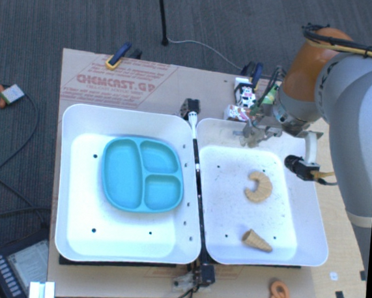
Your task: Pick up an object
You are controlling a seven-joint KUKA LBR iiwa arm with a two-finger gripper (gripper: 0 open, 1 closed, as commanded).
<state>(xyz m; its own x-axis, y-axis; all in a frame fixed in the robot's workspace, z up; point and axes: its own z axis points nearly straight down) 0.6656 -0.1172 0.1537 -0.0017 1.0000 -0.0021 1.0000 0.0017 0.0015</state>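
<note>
crescent pastry point(259, 187): my pick target, tan curved piece in the right bin point(307, 248), centre-right of frame, lying flat, open side of the curve facing left.
right bin: white, shallow, crumbs scattered on the floor; also holds the cone piece.
left bin point(73, 232): white, left half of frame, holds the blue tray point(143, 175), a three-compartment dish, nothing in it that I can see.
arm point(347, 102): grey with orange band, comes in from upper right of frame, big and close to camera.
gripper point(256, 137): at the top edge of the right bin, upper centre-right of frame, pointing down; too small and cluttered for me to tell how far apart it stands, and I see nothing held.
key relation: pastry sits below the gripper in frame and slightly right, apart, not touching; I judge the move to be down-frame into the bin, then descend.
cone piece point(257, 240): small tan wedge, lower in the right bin, long axis running left-right, farther from the gripper than the pastry.
orange ring point(279, 294): outside the bins, bottom of frame.
</note>
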